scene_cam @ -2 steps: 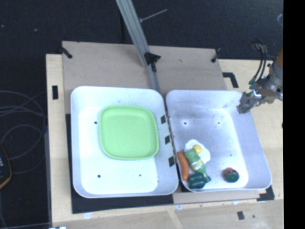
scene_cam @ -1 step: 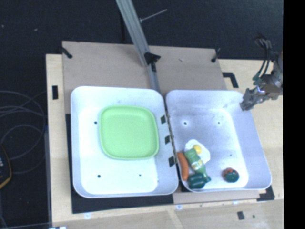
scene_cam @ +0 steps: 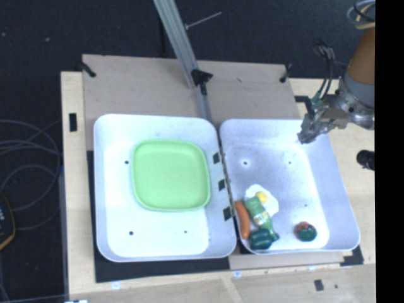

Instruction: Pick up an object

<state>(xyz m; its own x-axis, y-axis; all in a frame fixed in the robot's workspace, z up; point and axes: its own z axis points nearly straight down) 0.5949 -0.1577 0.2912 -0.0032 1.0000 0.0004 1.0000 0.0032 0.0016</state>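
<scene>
Bench point(scene_cam: 76, 188) — pale wooden top with a light brown board point(scene_cam: 246, 87) laid across its far part. Directly on it, side by side and touching along their inner edges: a shallow white plastic bin on the left point(scene_cam: 113, 169) and a matching shallow white plastic bin on the right point(scene_cam: 328, 188). A black mat point(scene_cam: 158, 267) shows under the left bin's near and left edges. Small black clips sit at the board's far corners.

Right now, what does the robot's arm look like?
The arm comes in at the right of the camera view. It is rounded and grey, with an orange band above the wrist. Thin dark cables loop beside it. At its end sits a small, dark grey gripper, too blurry to describe more.
</scene>
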